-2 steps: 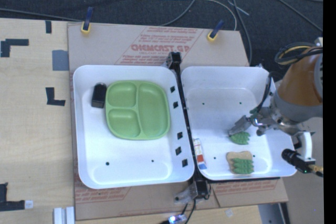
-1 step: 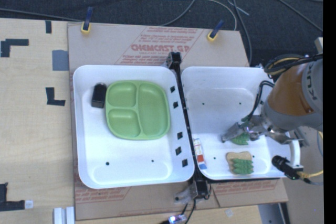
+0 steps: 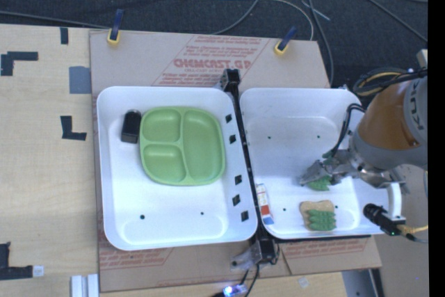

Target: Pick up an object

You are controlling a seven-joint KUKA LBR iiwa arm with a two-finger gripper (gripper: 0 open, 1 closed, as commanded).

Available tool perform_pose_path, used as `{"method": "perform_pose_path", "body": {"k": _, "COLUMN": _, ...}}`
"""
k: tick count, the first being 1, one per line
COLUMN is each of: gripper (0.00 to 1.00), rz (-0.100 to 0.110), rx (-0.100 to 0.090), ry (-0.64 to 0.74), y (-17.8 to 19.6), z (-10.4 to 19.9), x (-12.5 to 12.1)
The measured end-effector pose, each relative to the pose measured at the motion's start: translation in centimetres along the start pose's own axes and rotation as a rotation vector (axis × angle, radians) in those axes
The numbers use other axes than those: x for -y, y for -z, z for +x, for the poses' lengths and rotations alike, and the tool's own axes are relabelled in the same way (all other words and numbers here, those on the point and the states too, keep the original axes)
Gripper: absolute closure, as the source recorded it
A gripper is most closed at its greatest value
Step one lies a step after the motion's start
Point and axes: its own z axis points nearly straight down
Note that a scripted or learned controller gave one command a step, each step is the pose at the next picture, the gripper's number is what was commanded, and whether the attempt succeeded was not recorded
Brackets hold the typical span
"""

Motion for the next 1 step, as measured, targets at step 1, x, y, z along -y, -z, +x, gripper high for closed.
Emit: {"method": "perform_pose_path", "body": {"k": 1, "gripper": 1.0, "rz": 0.0, "rx": -0.002, "ry": 0.001, "y": 4.27, "z": -0.09, "x": -0.5}}
